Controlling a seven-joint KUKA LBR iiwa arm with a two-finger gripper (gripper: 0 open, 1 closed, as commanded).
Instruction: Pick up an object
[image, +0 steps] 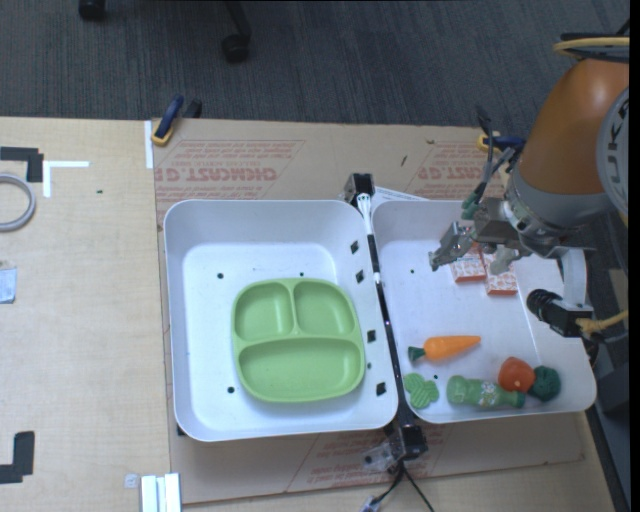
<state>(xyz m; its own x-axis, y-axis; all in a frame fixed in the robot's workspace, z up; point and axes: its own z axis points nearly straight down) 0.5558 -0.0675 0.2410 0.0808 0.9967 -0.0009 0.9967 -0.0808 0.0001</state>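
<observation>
Bench with two white bins (190, 300), one green divided plate (297, 338).
Gripper (470, 255) fingers spread, empty, above two red-white packets (485, 275); one toy carrot (448, 347).

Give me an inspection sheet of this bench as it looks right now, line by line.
Surface: wooden bench with cardboard sheet under two white bins.
Job's things: right bin holds a toy carrot, red-and-white packets, green toys and an orange-red toy.
Clutter: green divided plate in the left bin.
Grippers: gripper over the right bin's far end, by the packets.
Cables: cables below the bins' near edge.
Surroundings: grey carpet, chair casters.
</observation>
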